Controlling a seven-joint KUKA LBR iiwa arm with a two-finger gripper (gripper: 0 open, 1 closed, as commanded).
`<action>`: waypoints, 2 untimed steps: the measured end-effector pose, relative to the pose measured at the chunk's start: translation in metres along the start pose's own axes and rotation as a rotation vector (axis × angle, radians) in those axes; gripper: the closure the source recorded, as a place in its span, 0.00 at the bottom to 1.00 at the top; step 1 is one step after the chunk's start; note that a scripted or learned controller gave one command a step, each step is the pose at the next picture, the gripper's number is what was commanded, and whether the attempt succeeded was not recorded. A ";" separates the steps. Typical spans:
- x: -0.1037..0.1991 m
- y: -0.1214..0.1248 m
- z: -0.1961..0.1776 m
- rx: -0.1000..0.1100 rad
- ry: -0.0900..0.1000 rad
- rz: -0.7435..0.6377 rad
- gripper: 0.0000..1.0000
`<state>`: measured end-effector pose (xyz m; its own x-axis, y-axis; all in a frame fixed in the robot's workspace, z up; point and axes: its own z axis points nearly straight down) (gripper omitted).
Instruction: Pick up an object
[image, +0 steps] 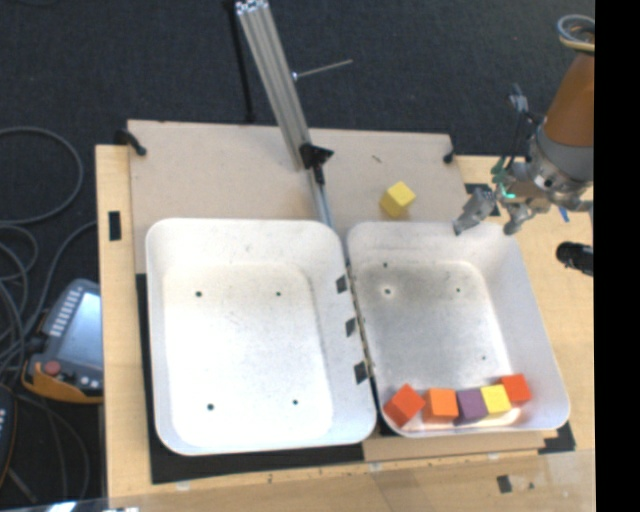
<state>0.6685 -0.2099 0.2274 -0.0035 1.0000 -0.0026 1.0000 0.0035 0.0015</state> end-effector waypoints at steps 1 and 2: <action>0.032 -0.052 -0.008 0.002 0.002 0.004 0.00; 0.072 -0.111 -0.041 -0.001 0.003 -0.002 0.00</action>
